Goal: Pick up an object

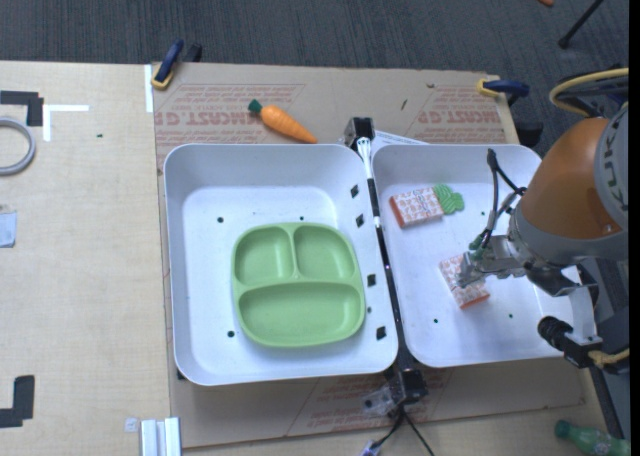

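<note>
Looking down at the right bin (pixel 520 344): gripper (pixel 478 266) parked right over a small pink-and-white packet (pixel 462 280), packet poking out just left and below it. Can't tell how the gripper is set, too blurry. Long axis roughly top-left to bottom-right. Red-and-white box (pixel 416 206) farther up the bin from the gripper, print unreadable. Mirrored lettering on the cardboard (pixel 330 99) behind, can't make it out.
</note>
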Motion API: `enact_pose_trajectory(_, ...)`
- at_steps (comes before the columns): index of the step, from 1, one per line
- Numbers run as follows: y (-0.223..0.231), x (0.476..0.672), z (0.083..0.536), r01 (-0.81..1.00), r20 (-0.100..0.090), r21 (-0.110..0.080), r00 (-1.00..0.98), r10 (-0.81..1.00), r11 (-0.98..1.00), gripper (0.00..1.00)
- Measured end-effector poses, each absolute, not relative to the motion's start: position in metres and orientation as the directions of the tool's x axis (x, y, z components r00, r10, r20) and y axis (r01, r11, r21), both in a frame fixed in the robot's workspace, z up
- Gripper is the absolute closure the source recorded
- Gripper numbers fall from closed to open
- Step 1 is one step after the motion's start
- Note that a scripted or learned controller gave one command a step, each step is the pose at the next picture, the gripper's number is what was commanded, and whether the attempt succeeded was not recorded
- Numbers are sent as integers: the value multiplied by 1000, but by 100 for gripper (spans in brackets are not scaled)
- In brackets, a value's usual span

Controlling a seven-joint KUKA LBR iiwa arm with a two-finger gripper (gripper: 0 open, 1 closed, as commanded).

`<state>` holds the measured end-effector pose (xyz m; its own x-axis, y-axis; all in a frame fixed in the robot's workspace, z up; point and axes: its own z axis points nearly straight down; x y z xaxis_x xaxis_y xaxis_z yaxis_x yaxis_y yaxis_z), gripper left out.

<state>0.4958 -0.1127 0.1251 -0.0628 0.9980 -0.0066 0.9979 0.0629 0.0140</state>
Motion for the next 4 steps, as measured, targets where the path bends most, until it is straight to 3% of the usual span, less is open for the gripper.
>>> enact_pose_trajectory(1,-113,496,125,998,-7,14,-62,998,63,0)
enact_pose_trajectory(2,-118,502,96,945,-5,5,-328,945,328,0)
enact_pose_trajectory(3,-119,505,107,945,-11,13,-327,945,328,100)
enact_pose_trajectory(4,-119,505,107,945,-11,12,-327,945,327,0)
